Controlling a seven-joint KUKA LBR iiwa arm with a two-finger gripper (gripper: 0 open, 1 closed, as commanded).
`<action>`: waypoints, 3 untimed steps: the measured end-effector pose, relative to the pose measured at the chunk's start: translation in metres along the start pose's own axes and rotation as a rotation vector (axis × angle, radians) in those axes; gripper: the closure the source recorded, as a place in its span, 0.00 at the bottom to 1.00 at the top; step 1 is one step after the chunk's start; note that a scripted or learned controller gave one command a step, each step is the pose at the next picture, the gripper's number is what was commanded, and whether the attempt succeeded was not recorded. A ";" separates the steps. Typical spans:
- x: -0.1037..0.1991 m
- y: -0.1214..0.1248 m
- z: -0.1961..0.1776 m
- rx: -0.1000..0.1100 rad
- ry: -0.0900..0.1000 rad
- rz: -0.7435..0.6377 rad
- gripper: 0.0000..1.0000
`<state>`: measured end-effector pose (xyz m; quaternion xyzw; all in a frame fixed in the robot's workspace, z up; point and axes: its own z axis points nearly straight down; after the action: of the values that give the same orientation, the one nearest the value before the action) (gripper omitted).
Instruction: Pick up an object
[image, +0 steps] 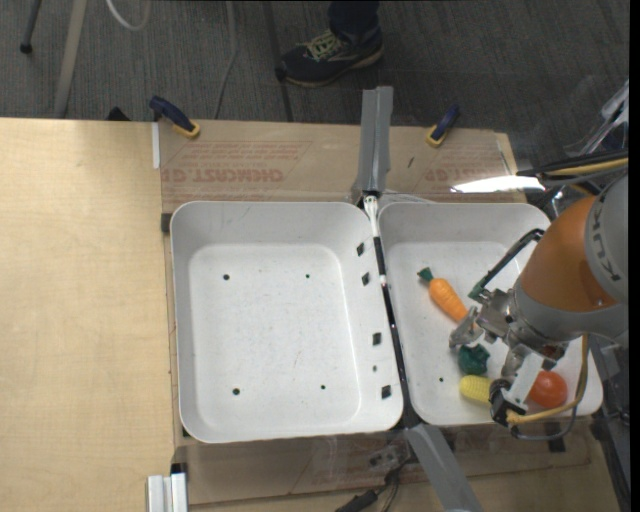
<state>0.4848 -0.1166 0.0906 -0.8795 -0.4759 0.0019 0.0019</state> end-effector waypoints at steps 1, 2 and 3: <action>0.074 0.070 0.000 -0.002 -0.002 0.038 0.00; 0.073 0.069 -0.008 0.001 -0.005 0.037 1.00; 0.121 0.078 -0.131 -0.003 -0.001 0.280 1.00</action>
<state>0.6175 -0.0580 0.2215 -0.9374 -0.3484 0.0020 -0.0002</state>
